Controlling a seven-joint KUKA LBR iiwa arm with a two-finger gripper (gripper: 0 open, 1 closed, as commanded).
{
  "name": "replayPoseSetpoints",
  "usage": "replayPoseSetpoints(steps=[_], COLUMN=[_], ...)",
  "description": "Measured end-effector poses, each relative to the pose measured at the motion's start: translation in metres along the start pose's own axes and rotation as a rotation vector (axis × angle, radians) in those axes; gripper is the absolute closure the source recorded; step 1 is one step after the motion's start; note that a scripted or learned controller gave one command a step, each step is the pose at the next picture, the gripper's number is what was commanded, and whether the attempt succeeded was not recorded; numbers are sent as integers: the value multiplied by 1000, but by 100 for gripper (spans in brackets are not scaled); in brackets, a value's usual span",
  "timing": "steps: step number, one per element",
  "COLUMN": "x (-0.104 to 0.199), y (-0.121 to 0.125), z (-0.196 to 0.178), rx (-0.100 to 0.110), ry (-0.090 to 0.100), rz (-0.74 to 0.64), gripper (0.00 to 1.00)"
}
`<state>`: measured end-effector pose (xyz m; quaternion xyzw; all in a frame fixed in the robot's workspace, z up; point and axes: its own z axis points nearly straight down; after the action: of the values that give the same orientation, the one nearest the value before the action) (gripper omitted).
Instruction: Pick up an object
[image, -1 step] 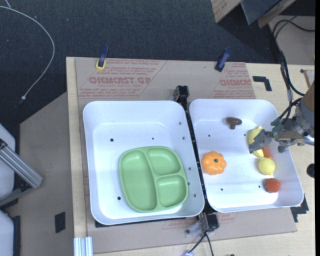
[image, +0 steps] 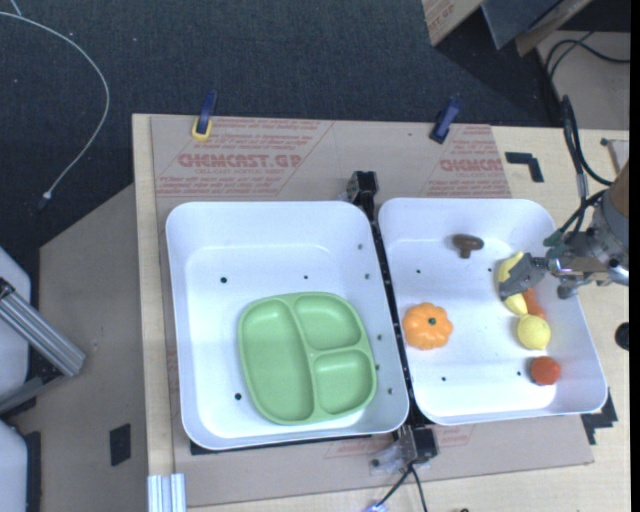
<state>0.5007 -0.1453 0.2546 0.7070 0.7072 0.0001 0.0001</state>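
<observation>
Where the arm (image: 612, 215) reaches in from the right, its gripper (image: 545, 268) sits low over the right bin (image: 480, 405), near that bin's right wall. The fingers are dark and blurred against the objects below, so I cannot tell how far apart the jaws stand or whether anything is between them. Just beside the gripper, at its left tip, lies a banana (image: 511, 280), yellow, with a small orange-red piece partly hidden next to it. A lemon (image: 534, 332) lies just below that, and a tomato (image: 544, 371) lower still, near the bin's front right corner. A pumpkin (image: 428, 327) rests at the bin's left side, close to the divide between the bins. A brown mushroom (image: 466, 243) lies toward the back. The left bin (image: 200, 230) holds a green tray (image: 305, 356) with three compartments, lying flat toward the front.
</observation>
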Motion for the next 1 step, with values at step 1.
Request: replayPoseSetpoints(steps=[1], x=[-8], y=[-3], z=[45], rx=[2], ry=[1], rz=[1], gripper=[0])
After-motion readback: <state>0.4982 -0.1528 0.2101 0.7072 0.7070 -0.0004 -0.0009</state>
